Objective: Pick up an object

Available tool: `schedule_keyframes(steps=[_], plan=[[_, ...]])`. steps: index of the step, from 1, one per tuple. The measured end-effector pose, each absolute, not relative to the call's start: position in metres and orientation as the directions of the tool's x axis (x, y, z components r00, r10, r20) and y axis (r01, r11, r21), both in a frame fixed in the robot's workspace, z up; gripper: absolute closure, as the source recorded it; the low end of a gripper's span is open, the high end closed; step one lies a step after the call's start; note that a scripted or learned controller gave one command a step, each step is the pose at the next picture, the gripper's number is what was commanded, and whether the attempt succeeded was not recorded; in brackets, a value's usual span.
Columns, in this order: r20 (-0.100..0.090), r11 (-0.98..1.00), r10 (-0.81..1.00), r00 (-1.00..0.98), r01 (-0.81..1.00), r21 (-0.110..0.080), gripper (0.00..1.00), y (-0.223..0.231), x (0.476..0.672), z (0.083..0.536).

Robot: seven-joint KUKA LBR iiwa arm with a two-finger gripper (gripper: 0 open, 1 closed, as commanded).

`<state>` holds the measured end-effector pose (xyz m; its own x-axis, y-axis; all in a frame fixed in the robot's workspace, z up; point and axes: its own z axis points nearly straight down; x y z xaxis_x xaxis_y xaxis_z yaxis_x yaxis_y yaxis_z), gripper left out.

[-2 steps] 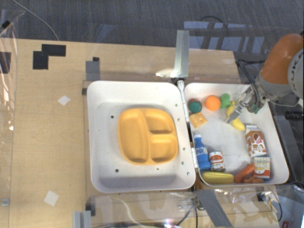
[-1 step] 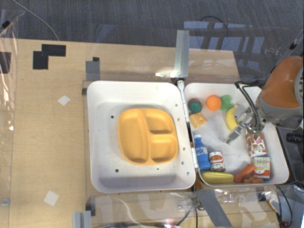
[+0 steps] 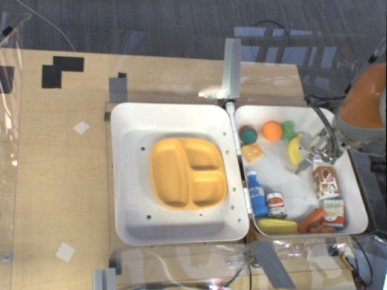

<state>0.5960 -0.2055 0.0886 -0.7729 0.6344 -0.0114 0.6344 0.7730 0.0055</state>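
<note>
The gripper (image 3: 315, 154) is seen over the right bin (image 3: 363, 213) near its right edge, beside the banana (image 3: 294, 150); its state cannot be told. A yellow divided tray (image 3: 187, 173) is held mid left bin (image 3: 130, 222), rims left bare

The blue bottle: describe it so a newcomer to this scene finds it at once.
Look in the right-hand white bin, along its left wall beside the divider. The blue bottle lies there, white cap pointing up the picture, just below a yellow wedge and left of a small red-and-white can. It is the bin's one blue item.
</note>
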Motion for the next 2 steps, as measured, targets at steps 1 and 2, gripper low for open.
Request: schedule_keyframes(steps=[1,2], plan=[[-0.022,0.777,0.629,-0.777,0.629,0.010,1.00,-0.204,0.600,0.104],[-0.019,0.747,0.664,-0.747,0.664,0.011,1.00,-0.182,0.603,0.207]])
